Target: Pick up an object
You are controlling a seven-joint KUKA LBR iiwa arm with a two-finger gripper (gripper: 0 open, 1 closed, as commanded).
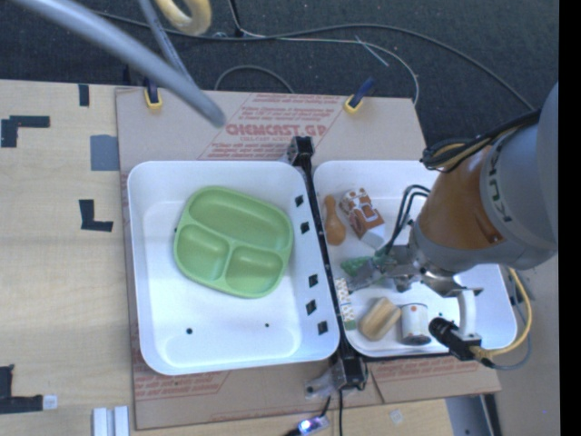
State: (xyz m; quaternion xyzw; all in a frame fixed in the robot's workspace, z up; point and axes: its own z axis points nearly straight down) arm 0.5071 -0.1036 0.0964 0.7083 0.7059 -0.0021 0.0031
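Observation:
The right bin holds several small objects. A brown wooden peg lies by the divider, with a brown and white box-like toy beside it. A green item sits mid-bin, a tan bread roll lies near the front, and a white cylinder stands next to it. A small patterned piece rests against the divider. My gripper hangs low over the bin's middle, just right of the green item, its tips hidden among dark parts and cables.
The left bin holds a green divided plate. A black divider separates the bins. The arm's orange band covers the right bin's far right side. Cables trail over the dark floor behind the bench.

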